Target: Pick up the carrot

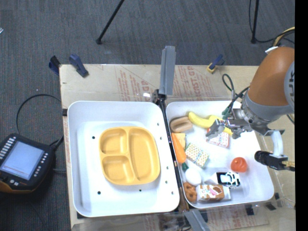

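Here, the carrot [179, 150] lies along the right bin's [265, 184] left wall — the gripper [217, 127] hovers near the banana [203, 120]; whether its jaws are spread cannot be told.

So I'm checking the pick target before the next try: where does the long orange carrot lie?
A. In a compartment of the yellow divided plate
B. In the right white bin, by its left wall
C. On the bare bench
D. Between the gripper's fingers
B: the long orange carrot lies in the right white bin against its left wall, apart from the gripper and from the yellow divided plate in the left bin.
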`<state>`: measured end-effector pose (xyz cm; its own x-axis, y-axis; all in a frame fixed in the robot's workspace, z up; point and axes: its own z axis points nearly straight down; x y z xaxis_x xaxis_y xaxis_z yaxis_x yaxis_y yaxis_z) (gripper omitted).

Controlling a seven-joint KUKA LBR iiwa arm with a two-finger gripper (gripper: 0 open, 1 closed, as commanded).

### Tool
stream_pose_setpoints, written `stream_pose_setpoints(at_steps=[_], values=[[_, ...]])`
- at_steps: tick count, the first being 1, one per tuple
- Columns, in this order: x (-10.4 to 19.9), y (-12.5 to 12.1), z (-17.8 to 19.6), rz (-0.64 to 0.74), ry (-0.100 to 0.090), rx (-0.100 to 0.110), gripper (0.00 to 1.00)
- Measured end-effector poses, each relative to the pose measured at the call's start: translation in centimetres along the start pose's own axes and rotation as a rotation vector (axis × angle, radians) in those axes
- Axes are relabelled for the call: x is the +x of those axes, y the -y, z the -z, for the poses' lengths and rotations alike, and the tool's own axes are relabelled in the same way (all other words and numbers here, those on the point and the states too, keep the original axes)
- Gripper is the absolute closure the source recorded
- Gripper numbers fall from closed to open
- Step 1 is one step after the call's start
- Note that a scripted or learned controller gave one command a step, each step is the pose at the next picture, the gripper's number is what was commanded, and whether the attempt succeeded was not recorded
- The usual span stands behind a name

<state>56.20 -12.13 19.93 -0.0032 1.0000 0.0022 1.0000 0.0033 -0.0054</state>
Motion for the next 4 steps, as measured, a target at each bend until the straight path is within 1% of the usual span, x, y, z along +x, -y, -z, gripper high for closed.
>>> stream_pose_setpoints(at_steps=[1,2,3,4], values=[[-3.6,5.3,-5.2,-0.223,-0.001,0.004,0.0],[0.0,8.7,-4.8,-0.494,-0.002,0.003,0.0],[-4.7,0.9,0.4,-0.064,0.002,-0.005,0.0],[-2.5,7.1,-1.8,-0.383,-0.001,0.003,0.0]])
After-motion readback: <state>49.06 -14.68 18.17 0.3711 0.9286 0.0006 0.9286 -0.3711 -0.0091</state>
